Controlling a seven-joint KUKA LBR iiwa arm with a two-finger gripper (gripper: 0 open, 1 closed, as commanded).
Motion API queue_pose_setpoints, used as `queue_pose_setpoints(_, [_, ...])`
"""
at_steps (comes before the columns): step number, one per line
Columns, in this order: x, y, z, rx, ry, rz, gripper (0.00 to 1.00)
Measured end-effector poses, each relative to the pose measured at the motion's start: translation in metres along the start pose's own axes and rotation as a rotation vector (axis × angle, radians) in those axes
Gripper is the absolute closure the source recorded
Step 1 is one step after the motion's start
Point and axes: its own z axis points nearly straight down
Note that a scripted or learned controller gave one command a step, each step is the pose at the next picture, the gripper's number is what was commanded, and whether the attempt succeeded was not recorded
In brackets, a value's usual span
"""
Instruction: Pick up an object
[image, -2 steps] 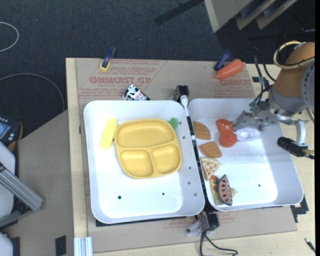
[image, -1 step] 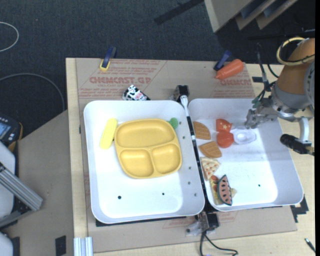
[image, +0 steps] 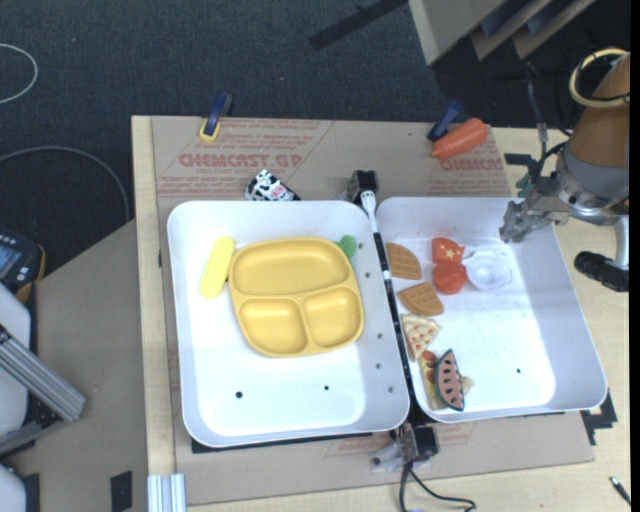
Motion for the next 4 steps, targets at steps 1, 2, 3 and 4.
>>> queue_pose_setpoints(1, [-0.007, 0.003, -0.063, -0.002, -0.001, 0.000, 1.00])
queue_pose_setpoints(2, [-0.007, 0.005, -0.086, 0.001, 0.000, 0.000, 1.00])
queue_pose_setpoints(3, [0.050, 0.004, -0.088, 0.008, 0.005, -0.004, 1.00])
queue_pose_setpoints(4, [0.105, -0.002, -0.080, 0.010, 0.006, -0.005, 1.00])
